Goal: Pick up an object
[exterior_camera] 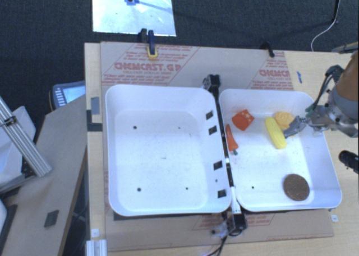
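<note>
The right bin [320,154] holds a red block [243,119], a thin orange carrot [230,138] along its left wall, a yellow corn cob [275,132], an orange-yellow lump [285,118] just behind the cob, and a brown round disc [295,186] near the front right. My gripper [293,129] reaches in from the right and hangs low beside the corn cob's right side, close under the orange-yellow lump. Nothing shows between its fingers.
The left bin [115,137] stands beside the right one, with a black-clipped divider [220,137] between them. Cardboard [185,64] lies under both bins. A grey side table [56,154] sits at the left. A cable [328,25] hangs at the back right.
</note>
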`<state>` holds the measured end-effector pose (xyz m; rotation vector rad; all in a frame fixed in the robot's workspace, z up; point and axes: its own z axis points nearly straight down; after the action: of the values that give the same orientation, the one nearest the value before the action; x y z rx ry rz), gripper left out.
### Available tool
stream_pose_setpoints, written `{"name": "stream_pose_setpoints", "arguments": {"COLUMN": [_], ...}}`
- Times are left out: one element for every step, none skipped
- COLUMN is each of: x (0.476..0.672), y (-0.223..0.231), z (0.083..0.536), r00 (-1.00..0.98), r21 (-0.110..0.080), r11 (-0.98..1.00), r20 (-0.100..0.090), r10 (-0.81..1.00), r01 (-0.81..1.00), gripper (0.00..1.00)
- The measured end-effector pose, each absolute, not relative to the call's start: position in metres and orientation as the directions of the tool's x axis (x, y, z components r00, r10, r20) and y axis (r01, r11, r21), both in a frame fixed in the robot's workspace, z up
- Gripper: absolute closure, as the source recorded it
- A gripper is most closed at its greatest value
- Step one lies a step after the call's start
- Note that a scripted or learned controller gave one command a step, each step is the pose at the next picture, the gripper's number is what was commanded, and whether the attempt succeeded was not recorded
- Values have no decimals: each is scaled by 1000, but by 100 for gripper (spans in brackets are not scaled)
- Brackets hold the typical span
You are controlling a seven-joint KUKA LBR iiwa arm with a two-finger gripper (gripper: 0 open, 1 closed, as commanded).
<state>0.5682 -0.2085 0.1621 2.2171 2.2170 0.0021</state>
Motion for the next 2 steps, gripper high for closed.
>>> {"name": "stream_pose_setpoints", "arguments": {"x": [567, 595], "y": [-207, -176], "z": [160, 80], "r00": [-2, -8], "r21": [3, -1], "r11": [2, 8], "r20": [-1, 1], "r10": [1000, 1000], "r01": [1000, 1000], "gripper": [0, 0]}}
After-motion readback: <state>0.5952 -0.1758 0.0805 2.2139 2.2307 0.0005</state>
